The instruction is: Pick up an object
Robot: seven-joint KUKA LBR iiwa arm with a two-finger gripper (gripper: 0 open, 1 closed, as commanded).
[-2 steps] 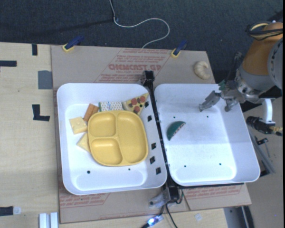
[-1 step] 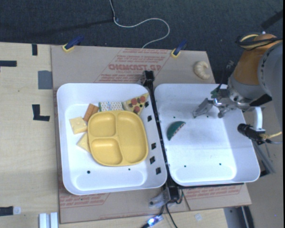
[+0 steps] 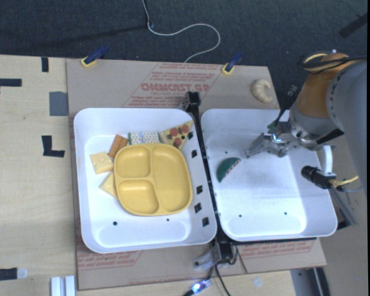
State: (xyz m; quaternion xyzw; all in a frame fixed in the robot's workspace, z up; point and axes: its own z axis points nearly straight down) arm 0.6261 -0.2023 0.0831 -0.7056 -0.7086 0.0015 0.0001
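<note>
A small green wedge-shaped object (image 3: 227,166) lies in the right bin (image 3: 277,217), near its left wall. My gripper (image 3: 254,149) hangs over the same bin, to the right of the wedge and a little above it, with its tip pointing left. A short gap separates the tip from the wedge. Nothing shows between the fingers. In the left bin (image 3: 95,227) a yellow divided plate (image 3: 153,179) lies on top of several flat food-like pieces, among them a tan square (image 3: 101,162) and an orange slab (image 3: 117,145).
The grey arm with its orange band (image 3: 317,94) comes in from the right over the right bin's far corner. A beige lump (image 3: 263,90) sits on the cardboard behind the right bin. A white cable (image 3: 185,32) loops at the back.
</note>
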